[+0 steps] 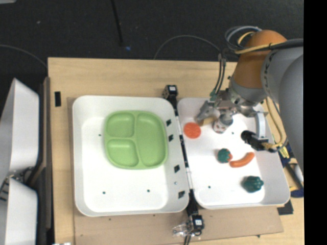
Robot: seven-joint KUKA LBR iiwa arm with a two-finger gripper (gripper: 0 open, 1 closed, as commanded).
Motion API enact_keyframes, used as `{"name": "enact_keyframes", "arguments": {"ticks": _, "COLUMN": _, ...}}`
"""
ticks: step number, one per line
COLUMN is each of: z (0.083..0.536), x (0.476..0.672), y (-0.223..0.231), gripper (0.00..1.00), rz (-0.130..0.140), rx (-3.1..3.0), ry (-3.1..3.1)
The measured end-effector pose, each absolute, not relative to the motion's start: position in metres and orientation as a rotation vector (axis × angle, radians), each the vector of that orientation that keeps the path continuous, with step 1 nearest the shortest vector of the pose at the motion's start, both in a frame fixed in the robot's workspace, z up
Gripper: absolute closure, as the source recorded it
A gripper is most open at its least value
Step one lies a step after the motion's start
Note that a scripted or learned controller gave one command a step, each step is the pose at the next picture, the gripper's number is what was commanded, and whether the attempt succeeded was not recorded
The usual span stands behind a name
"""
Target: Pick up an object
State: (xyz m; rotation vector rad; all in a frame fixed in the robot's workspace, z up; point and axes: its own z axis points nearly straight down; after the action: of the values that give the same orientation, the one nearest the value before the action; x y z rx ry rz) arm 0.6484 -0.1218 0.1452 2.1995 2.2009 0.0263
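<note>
My gripper point(214, 119) hangs over the far part of the right bin point(271, 195), below the orange wrist band. Just to its left, and apart from it, a round orange-red object point(192, 131) lies close to the bin's left wall. Nearer the front lie a small green ball point(224, 155) and, touching it on the right, an orange sausage-shaped piece point(241, 160). A dark green lumpy object point(252, 184) sits by the front right corner. I see nothing lifted off the bin floor.
The left bin point(87, 188) holds a light green divided plate point(136, 139) in its far half. A divider with black clips point(181, 152) runs between the bins. The arm covers the right bin's far right corner.
</note>
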Motion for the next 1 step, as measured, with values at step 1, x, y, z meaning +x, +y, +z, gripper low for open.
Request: {"name": "enact_keyframes", "arguments": {"ticks": 1, "z": 0.1567, "x": 0.6496, "y": -0.1243, "gripper": 1.0, "rz": 0.027, "rx": 2.198, "ry": 2.196}}
